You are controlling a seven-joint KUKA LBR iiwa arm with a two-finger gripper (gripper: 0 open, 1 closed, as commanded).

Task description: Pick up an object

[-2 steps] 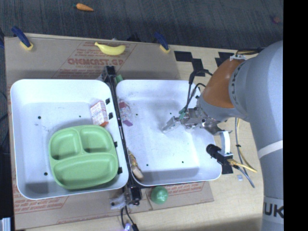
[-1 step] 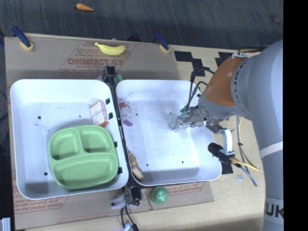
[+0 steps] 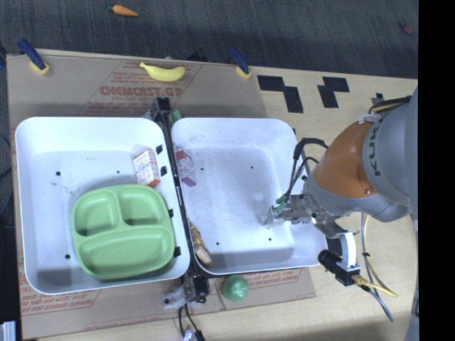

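Observation:
My gripper (image 3: 279, 214) hangs low over the right side of the right bin (image 3: 234, 130), close to its right wall, below the orange wrist band. I see nothing beneath it on the white floor. A small purple-and-white packet (image 3: 184, 165) lies against the right bin's left wall. At that bin's front left corner rests a brownish item (image 3: 198, 248). In the left bin (image 3: 43, 141) sit a green divided plate (image 3: 125, 229) and a small red-and-white carton (image 3: 146, 167), which lies just behind the plate.
A green ball (image 3: 235, 287) rests on the cardboard in front of the right bin. A yellow banana (image 3: 163, 70) lies behind the bins, near blue clamps (image 3: 33, 56). An orange piece (image 3: 126, 10) sits on the dark floor beyond. Cables trail from the arm at the right.

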